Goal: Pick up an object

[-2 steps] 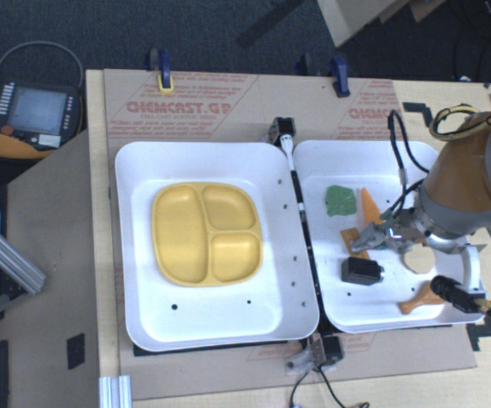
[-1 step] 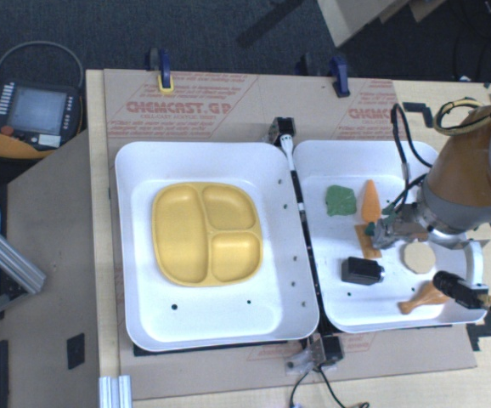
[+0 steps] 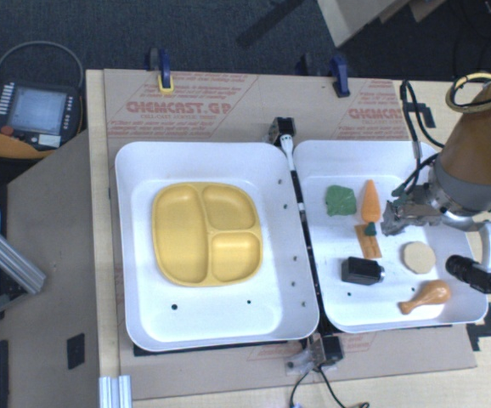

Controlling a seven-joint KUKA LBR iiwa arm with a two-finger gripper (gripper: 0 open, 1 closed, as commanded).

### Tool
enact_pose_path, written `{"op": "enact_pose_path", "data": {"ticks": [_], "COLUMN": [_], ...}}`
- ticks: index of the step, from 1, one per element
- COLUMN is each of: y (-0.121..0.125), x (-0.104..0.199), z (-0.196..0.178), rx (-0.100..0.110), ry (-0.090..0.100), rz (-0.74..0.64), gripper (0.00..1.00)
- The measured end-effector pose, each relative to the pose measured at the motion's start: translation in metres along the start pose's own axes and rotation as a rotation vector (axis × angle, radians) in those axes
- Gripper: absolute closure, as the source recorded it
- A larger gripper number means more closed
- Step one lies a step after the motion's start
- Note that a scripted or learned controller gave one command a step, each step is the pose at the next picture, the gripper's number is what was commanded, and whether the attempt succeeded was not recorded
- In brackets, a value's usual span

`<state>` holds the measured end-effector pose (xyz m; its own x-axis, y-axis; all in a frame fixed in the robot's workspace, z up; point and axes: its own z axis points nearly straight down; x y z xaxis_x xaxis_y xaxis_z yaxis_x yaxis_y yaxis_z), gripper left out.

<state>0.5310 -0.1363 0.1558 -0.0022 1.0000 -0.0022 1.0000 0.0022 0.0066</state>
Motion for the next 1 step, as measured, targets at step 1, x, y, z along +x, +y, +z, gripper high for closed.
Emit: {"op": "enact_pose_path", "data": {"ticks": [1], "y": [0.0027], "x": [-0.0026], "z": [-0.0434], "rx": [0.000], "ry": [0.000], "rz": [0.001], "gripper": [1.00]}}
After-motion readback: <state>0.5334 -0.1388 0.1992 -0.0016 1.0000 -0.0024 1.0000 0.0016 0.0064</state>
